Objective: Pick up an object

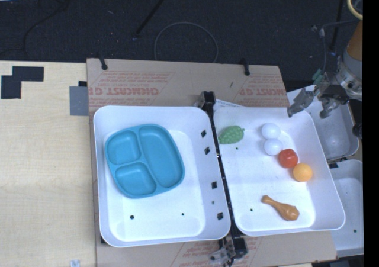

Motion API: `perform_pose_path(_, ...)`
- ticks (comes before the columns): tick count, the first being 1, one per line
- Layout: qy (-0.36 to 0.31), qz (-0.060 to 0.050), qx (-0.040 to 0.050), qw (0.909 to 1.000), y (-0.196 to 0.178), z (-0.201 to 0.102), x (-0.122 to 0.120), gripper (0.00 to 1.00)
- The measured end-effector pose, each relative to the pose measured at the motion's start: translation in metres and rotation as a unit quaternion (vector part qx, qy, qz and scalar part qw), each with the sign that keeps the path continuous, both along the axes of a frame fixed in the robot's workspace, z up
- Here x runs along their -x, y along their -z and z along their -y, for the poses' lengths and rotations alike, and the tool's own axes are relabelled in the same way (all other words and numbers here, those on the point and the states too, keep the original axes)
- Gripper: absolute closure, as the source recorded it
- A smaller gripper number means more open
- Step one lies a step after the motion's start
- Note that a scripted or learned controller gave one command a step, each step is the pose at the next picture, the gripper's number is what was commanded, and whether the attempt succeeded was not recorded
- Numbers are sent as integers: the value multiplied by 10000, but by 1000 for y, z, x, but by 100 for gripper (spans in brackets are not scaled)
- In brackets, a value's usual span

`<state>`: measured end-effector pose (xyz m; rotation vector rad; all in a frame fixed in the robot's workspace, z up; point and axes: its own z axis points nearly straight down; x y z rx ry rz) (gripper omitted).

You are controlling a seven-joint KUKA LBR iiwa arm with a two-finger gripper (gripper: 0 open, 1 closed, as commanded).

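Grey arm (355,52) with orange band entering from the right edge, wrist hanging over the far right corner of the right bin (320,212). Gripper (312,101) spread wide and released, nothing between the fingers: one finger (298,103) slanting down to the left over the bin's far right rim, the other finger (327,108) just outside that rim.

Lying in the right bin, several small things. Tan drumstick (280,207) near the front, long axis running left to right with a slight slant, thin end pointing far-left, fat end near-right; well apart from the gripper, toward the near side. Orange ball (302,172) and red ball (288,157) touching or almost touching, near the right wall, nearer than the gripper and a little to its left. Two white balls (271,138) stacked far-to-near, touching each other, left of and nearer than the gripper. Green leafy piece (231,135) close to the bin's left wall, long axis roughly left to right, well left of the gripper.

Resting in the left bin (154,224), a blue divided plate (144,160), turned slightly askew. Under both bins, a cardboard sheet (177,82) on the pale wooden surface (41,171).
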<state>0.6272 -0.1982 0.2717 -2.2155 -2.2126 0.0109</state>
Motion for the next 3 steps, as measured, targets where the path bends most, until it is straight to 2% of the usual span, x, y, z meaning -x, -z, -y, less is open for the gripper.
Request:
perform_pose_path(1,-8,59,14,10000,-7,0,-2,0)
perform_pose_path(3,-4,25,4,10000,110,7,11,0)
